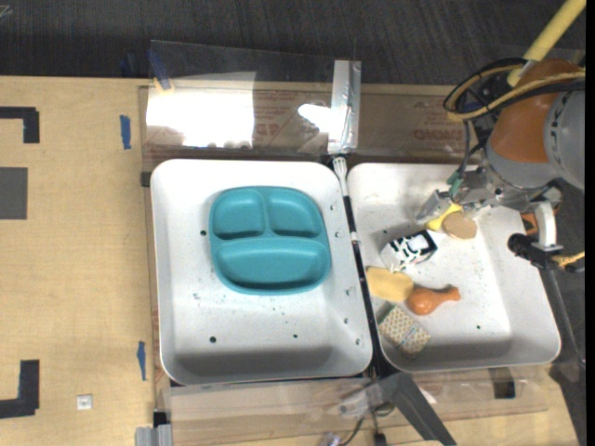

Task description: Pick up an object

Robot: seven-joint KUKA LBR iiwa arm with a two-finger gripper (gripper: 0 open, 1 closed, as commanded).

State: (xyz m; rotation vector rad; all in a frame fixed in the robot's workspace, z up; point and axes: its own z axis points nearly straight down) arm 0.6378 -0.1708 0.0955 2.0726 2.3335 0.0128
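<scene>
The claw [453, 214] hangs in the right bin [530, 342], seemingly against a tan round piece [459, 225]; its grip is unclear.

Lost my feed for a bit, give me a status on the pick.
Gripper low at right bin's far edge, nothing seen held. Tan round piece just beside it. Black-white item, yellow piece, orange piece nearer; teal tray in left bin.

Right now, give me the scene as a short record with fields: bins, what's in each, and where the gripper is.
left bin: teal divided plate
right bin: black-and-white object, yellow piece, orange pear-shaped toy, patterned mesh item, tan round piece
gripper: over the right bin's far side, by the tan round piece
arm: enters from the right
</scene>
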